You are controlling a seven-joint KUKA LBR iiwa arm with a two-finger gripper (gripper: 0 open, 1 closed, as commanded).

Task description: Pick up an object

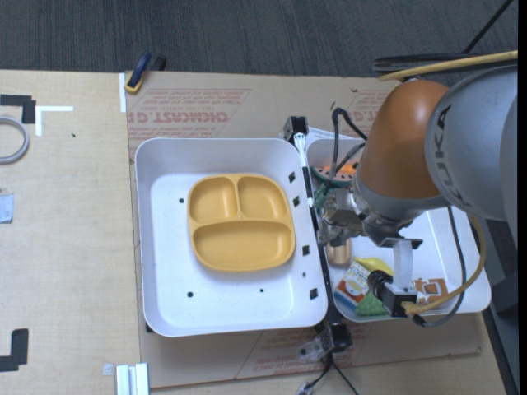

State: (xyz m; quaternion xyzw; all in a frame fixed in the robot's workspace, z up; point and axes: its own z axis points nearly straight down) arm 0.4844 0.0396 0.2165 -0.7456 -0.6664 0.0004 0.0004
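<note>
Camera view:
Left bin [156, 245]: a shallow white tray on the cardboard-covered bench; it holds one thing, the yellow divided plate [242, 222].
Yellow divided plate: lies flat near the bin's middle, two small compartments toward the far side, one long compartment toward the near side; apart from every wall.
Right bin [461, 295]: just beside the left bin, largely covered by the arm.
Arm [428, 142]: grey with an orange band, reaching in from the right and hanging over the right bin.
Gripper [336, 230]: low over the right bin's left side, close to the wall between the bins; the claw's state cannot be told.
Loose objects [366, 286]: a small clutter in the right bin's near part, yellow, green and a printed packet, lying close together just beside the gripper.
Blue-handled tool [138, 72]: on the bench beyond the left bin, well apart.
</note>
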